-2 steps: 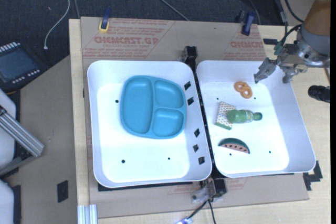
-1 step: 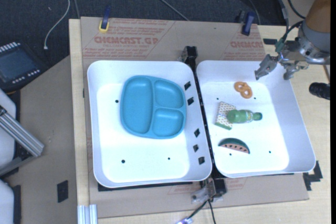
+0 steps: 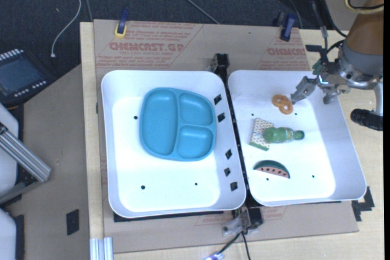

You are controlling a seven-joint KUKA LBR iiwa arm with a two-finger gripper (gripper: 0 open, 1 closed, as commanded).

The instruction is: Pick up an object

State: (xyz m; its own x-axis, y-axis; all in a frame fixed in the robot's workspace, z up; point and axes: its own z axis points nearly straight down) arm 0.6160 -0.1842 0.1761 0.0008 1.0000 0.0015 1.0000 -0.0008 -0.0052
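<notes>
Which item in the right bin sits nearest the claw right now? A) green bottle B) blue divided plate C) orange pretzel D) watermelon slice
C: the orange pretzel lies just beside the claw near the top of the right bin, while the green bottle and the watermelon slice sit lower down, and the blue divided plate is in the left bin.
</notes>
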